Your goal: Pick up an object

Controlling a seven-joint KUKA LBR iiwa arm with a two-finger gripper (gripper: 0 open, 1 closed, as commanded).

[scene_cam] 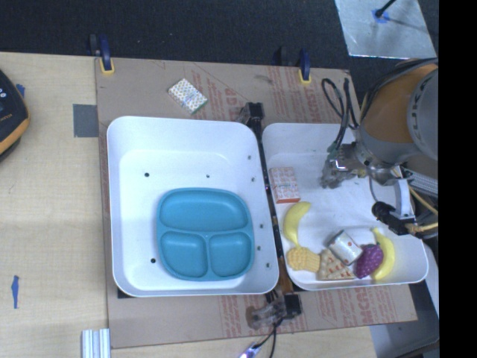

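Observation:
The right white bin (313,136) holds several small items. A red-and-white box (283,183) lies by its left wall, with a yellow banana (296,221) just below it. Along the front wall sit a round cracker (302,258), a waffle-like square (335,268), a silver can (344,245), purple grapes (369,259) and a second banana (386,256). My gripper (335,173) hangs over the bin's upper middle, right of the box and above the can, with nothing seen in it.
The left white bin (127,144) holds a blue divided plate (205,232). A small patterned packet (187,95) lies on the cardboard behind it. Blue clamps (304,64) hold the board's back edge. A yellow-and-black device (9,118) sits at far left.

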